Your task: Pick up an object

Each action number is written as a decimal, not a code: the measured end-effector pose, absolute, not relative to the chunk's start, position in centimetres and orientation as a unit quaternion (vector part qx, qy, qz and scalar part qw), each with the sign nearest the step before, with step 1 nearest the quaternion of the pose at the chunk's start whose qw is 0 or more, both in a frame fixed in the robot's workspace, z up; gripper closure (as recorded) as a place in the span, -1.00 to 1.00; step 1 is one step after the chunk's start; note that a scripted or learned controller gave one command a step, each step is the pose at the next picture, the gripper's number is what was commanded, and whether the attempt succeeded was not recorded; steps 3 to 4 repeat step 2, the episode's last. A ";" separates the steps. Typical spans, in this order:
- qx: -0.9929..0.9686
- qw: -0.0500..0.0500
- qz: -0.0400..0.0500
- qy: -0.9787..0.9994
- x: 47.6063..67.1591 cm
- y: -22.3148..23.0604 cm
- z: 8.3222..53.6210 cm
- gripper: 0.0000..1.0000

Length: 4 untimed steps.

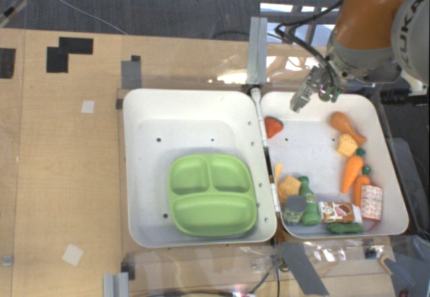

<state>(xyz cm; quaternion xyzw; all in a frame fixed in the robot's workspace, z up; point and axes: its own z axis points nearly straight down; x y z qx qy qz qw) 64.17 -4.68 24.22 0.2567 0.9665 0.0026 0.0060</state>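
A: Candidates all sit in the right bin point(386, 154): red piece point(273, 128) at its upper left, drumstick point(347, 125) and carrot point(351, 173) on the right, cans and boxes along the lower edge.

B: Gripper point(300, 102)?

A: Over the bin's upper edge, upper right of frame, nothing between the fingers. Spread can't be told from this angle.

B: So approach step, no pick yet.

A: Likely. Red piece is nearest and isolated; next move needs a descent aligned over it. Left bin point(138, 154) holds 1 green tray point(212, 195).
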 end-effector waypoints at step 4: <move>0.324 0.010 0.003 0.946 66.3 0.6 30.6 1.00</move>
